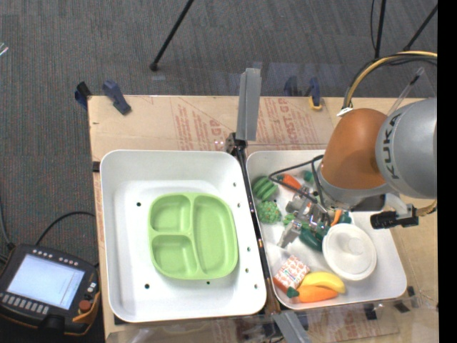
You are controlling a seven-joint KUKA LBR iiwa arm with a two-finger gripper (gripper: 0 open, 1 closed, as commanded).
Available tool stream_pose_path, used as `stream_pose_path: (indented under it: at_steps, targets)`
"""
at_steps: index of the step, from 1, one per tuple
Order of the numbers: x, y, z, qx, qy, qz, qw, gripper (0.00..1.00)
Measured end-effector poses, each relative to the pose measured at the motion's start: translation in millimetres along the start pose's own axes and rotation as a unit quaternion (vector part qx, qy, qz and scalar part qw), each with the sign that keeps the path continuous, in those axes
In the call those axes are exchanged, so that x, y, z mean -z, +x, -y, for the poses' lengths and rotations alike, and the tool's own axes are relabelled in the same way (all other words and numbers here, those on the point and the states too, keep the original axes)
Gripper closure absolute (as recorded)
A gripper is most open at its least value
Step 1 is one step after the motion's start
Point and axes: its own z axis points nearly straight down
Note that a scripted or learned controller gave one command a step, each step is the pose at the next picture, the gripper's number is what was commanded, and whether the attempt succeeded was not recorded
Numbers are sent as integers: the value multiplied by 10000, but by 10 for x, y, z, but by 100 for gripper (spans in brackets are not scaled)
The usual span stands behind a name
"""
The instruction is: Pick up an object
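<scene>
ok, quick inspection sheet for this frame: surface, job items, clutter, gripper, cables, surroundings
Surface: wooden bench bearing left bin and right bin.
Job's things: right bin holds white bowl, banana, carton, carrot, green toys.
Clutter: green divided plate in left bin.
Gripper: gripper low over right bin's toys; finger state unclear.
Cables: hose looping above arm.
Surroundings: teach pendant, tripod legs, carpet.

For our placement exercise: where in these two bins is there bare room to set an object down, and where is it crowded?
Free: the left bin's white floor bordering the green divided plate, and that plate's three compartments. Crowded: the right bin, with gripper, white bowl, banana and green toys close together.
</scene>
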Motion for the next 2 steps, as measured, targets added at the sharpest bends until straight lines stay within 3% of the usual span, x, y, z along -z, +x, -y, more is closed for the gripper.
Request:
stream_pose_path:
  at_steps: [1,2]
  targets:
    - [2,-21,0,-76,-5,5,10000,0]
    - [-8,654,641,-216,3,-10,9998,0]
